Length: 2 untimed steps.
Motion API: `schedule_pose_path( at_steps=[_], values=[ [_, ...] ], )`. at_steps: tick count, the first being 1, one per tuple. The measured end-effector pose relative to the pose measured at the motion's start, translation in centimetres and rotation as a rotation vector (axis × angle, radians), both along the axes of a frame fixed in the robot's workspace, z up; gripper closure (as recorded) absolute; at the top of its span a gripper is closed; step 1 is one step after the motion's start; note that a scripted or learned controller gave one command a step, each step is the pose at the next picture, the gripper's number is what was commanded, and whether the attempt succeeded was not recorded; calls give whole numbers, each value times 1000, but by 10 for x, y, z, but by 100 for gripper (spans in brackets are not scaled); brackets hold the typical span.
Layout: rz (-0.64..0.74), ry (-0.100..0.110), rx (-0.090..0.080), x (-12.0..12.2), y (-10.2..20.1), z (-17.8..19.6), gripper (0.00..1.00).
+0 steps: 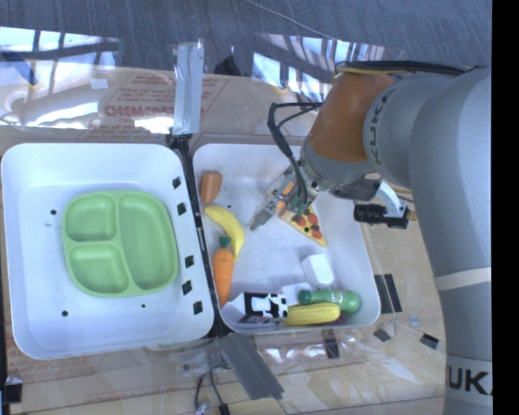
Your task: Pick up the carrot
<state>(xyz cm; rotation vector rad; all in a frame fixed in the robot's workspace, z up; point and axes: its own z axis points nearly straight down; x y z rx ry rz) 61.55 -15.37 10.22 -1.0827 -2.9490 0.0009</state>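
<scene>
The carrot (223, 271) lies against the left wall of the right bin (363, 258), long axis running toward the bin's near edge, green top beside the banana (226, 226); the gripper (272, 208) hangs toward the bin's middle, grasping nothing, its opening impossible to tell.

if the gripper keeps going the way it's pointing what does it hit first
The gripper points down-left toward the banana, so probably that first, with the carrot just below its line; depth is unclear from this view.

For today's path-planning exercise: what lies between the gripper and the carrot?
In the camera view, the banana lies between the gripper and the carrot, just above the carrot's green top.
</scene>
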Motion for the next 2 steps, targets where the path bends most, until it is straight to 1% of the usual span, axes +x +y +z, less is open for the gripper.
schedule_pose_path(
  at_steps=[1, 2],
  values=[
    [7, -2, -1, 1, 1, 11, 100],
    [-280, 1, 1, -28, 30, 52, 100]
  ],
)
